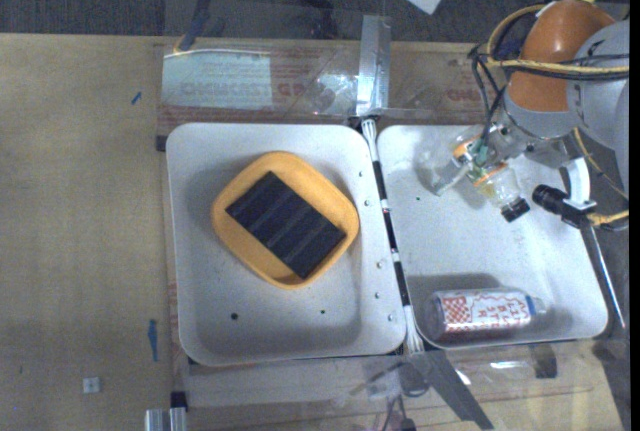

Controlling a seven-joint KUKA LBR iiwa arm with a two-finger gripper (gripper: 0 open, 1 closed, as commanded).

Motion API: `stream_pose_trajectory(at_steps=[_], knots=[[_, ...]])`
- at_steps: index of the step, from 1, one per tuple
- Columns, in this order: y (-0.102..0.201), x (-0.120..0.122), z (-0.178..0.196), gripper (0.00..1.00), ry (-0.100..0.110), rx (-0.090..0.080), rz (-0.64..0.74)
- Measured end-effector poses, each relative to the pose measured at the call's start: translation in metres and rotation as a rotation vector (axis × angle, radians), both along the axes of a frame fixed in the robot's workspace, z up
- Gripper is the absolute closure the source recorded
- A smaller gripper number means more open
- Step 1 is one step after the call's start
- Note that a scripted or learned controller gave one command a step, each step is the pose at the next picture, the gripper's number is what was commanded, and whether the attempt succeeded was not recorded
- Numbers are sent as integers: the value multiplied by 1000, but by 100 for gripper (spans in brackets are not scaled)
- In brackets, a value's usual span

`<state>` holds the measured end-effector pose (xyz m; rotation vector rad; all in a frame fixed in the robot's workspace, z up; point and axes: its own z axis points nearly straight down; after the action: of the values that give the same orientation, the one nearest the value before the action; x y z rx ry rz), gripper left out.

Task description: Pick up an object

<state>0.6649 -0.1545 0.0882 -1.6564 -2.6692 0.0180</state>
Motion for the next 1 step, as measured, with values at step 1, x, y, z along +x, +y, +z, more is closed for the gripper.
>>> stream_pose_trajectory(at_steps=[1], knots=[[-1,0,9,100,0,0,-2]])
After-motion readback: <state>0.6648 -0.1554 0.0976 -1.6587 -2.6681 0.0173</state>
